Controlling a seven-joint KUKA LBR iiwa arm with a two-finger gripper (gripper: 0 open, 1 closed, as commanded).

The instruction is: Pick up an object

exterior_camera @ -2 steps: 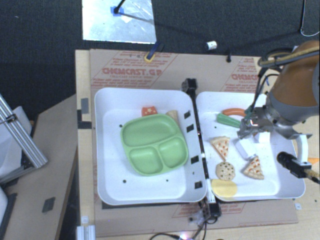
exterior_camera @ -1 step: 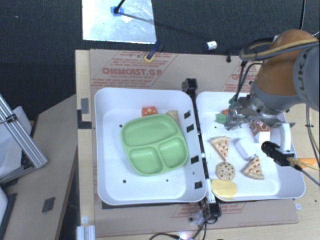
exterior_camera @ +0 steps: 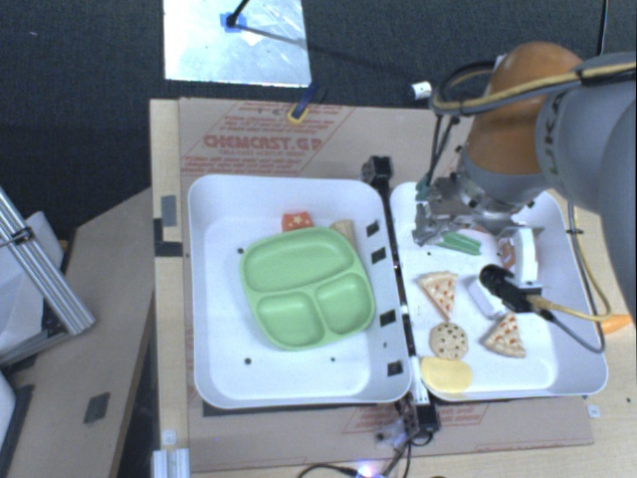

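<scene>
My gripper (exterior_camera: pixel 430 229) is low over the back left part of the right bin (exterior_camera: pixel 572 366), near the divider between the two bins. A small green piece (exterior_camera: pixel 463 242) lies on the bin floor just to its right, touching or nearly touching it. Nothing shows as held. In front of the gripper lie a pizza slice (exterior_camera: pixel 438 292), a chocolate-chip cookie (exterior_camera: pixel 449 341) and a yellow disc (exterior_camera: pixel 447 373). A second pizza slice (exterior_camera: pixel 506 337) lies further right. A small reddish-brown item (exterior_camera: pixel 506 254) is partly hidden behind the wrist.
The left bin (exterior_camera: pixel 219 366) holds a green divided plate (exterior_camera: pixel 304 287), with a small orange-red piece (exterior_camera: pixel 297 221) and a tan piece (exterior_camera: pixel 344 230) behind it. The arm's bulk hangs over the back right of the right bin.
</scene>
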